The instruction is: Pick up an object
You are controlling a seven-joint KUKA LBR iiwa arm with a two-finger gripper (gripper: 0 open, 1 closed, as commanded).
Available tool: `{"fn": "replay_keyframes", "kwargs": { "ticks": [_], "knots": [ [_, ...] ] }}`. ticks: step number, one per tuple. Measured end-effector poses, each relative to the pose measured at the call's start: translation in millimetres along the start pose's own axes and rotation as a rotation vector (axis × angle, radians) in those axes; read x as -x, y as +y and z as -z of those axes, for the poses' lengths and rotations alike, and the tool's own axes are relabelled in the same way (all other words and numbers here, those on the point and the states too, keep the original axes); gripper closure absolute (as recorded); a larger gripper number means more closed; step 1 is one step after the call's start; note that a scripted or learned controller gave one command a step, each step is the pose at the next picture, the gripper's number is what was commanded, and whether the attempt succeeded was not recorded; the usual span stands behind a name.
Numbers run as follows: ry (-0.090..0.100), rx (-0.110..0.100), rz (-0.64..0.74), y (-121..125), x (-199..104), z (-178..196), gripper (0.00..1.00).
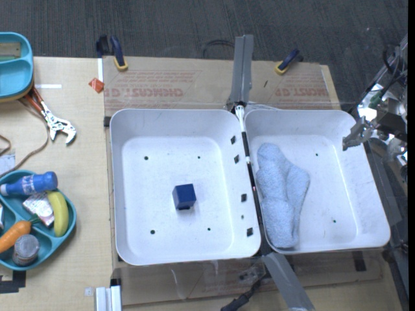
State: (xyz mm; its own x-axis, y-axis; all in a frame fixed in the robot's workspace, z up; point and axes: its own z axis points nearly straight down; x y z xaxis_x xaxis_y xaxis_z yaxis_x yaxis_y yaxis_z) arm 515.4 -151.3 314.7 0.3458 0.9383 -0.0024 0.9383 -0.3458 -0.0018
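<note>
Nearest me, the pale blue towel lies crumpled along the left wall of the right bin, long axis running front to back. My gripper sits at that bin's right rim, up near the back; whether it's released or clenched I cannot tell. So the towel is left of it, a touch forward, open floor between. The blue cube sits mid left bin, further off, clear of every wall.
</note>
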Motion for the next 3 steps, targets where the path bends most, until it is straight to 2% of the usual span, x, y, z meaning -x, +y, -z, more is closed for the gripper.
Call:
{"fn": "replay_keyframes", "kwargs": {
  "ticks": [1, 2, 3],
  "knots": [
    [0.000, -0.002, -0.317, -14.5, 14.2, -9.8, 0.00],
    [-0.001, -0.004, -0.882, -21.5, 51.3, -46.7, 0.00],
    [0.000, -0.005, -0.977, -24.0, 43.5, -194.5, 0.00]
  ]
}}
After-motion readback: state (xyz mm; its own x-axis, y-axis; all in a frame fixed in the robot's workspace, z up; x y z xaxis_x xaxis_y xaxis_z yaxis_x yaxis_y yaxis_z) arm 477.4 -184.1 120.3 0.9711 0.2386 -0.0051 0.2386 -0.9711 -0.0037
